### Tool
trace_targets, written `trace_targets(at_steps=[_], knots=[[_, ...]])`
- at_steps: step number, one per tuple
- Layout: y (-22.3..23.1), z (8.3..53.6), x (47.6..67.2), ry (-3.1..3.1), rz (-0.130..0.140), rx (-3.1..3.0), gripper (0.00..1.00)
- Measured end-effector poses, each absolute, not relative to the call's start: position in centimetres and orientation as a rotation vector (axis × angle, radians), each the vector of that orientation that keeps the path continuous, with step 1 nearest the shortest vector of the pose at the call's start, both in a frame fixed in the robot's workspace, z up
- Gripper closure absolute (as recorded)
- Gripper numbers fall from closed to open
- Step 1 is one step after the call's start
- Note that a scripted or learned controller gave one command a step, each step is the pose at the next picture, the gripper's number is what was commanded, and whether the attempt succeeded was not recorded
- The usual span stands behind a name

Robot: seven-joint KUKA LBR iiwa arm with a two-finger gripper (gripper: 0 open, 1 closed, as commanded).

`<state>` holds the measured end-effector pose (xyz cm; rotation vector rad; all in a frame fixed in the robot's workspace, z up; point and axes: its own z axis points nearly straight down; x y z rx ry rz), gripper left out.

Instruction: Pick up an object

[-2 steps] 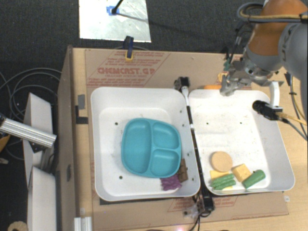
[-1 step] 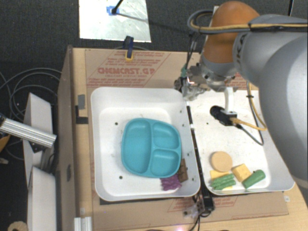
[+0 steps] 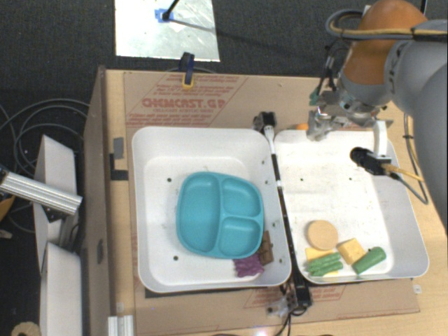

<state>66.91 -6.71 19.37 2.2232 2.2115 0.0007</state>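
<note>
At the near edge of the right bin, a cluster of toy food lies together: a green pickle-like piece and a second green piece sit closest to the rim, a yellow cheese wedge lies between them, and a round tan cookie rests just behind. Left of that bin, across the shared wall, the left bin holds a turquoise divided plate, with a purple piece and a brown piece touching the plate's near right edge. Farther back in the right bin, the floor shows only small dark specks. At that bin's far rim hangs the hand, well apart from the food cluster; whether it is open cannot be told, and nothing is seen in it. The grey arm rises behind.
</note>
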Motion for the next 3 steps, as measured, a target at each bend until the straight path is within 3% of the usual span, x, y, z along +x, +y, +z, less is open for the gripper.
trace_targets(at_steps=[1,2,3], knots=[[1.3,18.5,66.9,2.233,0.005,2.210,1.00],[-8.6,24.5,66.9,2.207,0.004,2.221,1.00],[-8.0,18.1,66.6,2.224,-0.003,2.222,1.00]])
